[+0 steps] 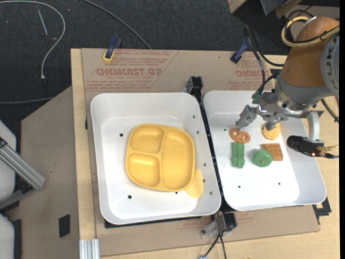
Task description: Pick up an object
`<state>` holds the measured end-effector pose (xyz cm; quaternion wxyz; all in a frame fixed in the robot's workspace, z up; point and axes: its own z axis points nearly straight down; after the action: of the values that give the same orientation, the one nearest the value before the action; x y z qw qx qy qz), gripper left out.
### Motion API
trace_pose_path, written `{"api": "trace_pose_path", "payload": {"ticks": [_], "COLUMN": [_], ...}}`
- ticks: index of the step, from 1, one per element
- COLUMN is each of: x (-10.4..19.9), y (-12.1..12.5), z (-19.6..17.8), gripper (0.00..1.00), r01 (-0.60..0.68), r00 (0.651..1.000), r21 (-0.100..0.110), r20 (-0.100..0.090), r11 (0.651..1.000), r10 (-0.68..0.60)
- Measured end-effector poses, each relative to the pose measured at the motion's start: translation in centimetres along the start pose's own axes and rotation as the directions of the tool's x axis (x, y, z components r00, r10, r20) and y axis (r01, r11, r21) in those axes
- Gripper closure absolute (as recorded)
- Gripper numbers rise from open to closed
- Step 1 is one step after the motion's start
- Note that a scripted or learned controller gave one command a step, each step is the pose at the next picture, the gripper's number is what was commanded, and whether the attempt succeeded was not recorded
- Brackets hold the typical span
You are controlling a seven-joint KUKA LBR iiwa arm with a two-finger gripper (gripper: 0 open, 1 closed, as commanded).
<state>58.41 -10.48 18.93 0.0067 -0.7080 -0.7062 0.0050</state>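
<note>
Reaching in from the right and hanging the gripper [257, 118] low over the far half of the right bin [269, 190], above a tight cluster of 5 small toy foods. Not showing clearly whether apart or together: grey metal and cabling blurring into 1 mass at this slant, so cannot tell, and nothing visibly being clamped.

Sitting just below and left of the gripper: an orange pretzel-shaped piece [240, 136]. Sitting just below and right of it: a small yellow piece [271, 131], partly hidden under the wrist. Lying nearer the camera: a green stick-shaped piece [237, 155], a round green piece [262, 158] and a tan cracker-like square [274, 151], the last 2 touching or nearly so.

Resting alone in the left bin [108, 123]: a yellow divided plate [160, 157] with 3 compartments, well apart from the arm.

Probably lining up over the pretzel or the yellow piece, those 2 being closest. Being crowded together, risking a nudge of a neighbour instead of a clean grasp. Judging the pick as not yet made, with every piece lying flat on the bin floor.
</note>
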Motion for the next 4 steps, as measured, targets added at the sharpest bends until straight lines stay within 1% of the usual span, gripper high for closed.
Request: {"api": "trace_pose_path", "payload": {"ticks": [1,2,3,4], "x": [0.0,0.6,0.6,0.7], "y": [0.3,0.3,0.4,0.5], "z": [-0.8,5.4,10.6,9.3], "gripper": [0.0,0.0,0.0,1.0], "r01": [0.003,0.003,0.003,0.003], "r00": [1.0,1.0,1.0,1.0], "r21": [-0.015,-0.008,-0.012,-0.017], "r20": [0.001,0.0,0.001,0.001], "r11": [1.0,1.0,1.0,1.0], "r10": [-0.003,-0.003,-0.003,-0.003]}}
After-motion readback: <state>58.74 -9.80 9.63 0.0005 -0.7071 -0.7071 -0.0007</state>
